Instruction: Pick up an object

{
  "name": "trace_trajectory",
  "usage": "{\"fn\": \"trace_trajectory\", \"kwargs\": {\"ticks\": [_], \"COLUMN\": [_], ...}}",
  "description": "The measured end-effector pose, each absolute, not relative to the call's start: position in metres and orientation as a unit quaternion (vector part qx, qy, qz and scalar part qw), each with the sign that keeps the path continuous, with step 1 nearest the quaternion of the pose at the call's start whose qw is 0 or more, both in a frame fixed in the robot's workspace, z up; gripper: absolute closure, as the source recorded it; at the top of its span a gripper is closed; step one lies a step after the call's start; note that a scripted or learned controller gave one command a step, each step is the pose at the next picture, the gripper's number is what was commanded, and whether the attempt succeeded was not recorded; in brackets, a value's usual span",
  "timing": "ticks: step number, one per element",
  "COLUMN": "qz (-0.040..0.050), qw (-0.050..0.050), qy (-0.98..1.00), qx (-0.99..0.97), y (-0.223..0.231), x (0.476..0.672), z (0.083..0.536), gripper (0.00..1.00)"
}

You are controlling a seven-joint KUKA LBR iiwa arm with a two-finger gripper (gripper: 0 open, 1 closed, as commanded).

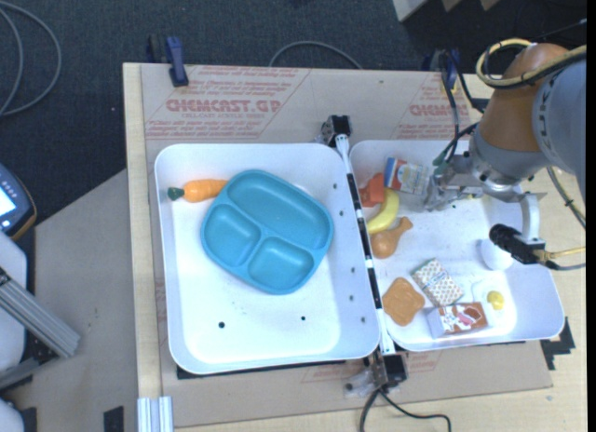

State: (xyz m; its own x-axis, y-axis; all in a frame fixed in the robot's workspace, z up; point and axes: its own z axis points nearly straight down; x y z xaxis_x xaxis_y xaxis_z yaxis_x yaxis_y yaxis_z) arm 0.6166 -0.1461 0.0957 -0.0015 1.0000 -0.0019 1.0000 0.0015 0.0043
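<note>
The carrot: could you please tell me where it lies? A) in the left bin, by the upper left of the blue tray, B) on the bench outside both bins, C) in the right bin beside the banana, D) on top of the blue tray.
A: the carrot lies on the white floor of the left bin, next to the upper left edge of the blue tray.

You see two smooth white plastic bins (186, 328), faintly glossy, on a matt cardboard-like board (233, 104). Left of the pincer (438, 190), the blue divided plate (267, 230) looks like satin plastic; the banana (384, 214) beside the pincer shines, possibly toy plastic.
</note>
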Motion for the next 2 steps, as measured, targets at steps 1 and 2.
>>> {"fn": "trace_trajectory", "kwargs": {"ticks": [1, 2], "qz": [0.0003, 0.0012], "qw": [0.002, 0.006], "qy": [0.708, 0.706], "qx": [0.707, 0.708], "y": [-0.146, -0.202], "x": [0.616, 0.63], "z": [0.095, 0.165], "gripper": [0.0, 0.0]}}
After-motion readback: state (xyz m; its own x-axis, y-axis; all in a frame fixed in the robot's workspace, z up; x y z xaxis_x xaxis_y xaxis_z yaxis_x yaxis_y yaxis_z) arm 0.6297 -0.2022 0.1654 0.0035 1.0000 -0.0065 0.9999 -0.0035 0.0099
